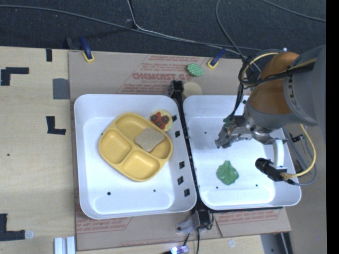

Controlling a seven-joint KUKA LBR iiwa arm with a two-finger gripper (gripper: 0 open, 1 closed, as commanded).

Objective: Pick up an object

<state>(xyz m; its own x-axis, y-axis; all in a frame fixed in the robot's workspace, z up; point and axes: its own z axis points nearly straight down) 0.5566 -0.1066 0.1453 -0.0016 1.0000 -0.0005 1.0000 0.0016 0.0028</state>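
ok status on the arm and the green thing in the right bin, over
Gripper low in right bin, nothing seen in it. Green object lying on bin floor, just nearer the camera than gripper, apart from it. Nothing between them.

From my seat, the gripper [224,140] is a dark blur over the right bin [249,197], and I cannot tell whether its fingers are parted or closed. The arm [288,91] is cut off at the 3 o'clock edge. At 1 o'clock on the yellow divided plate [123,153], the small red items [161,120] are too small to identify. The arm's bulk hides the right bin's 3 o'clock wall.
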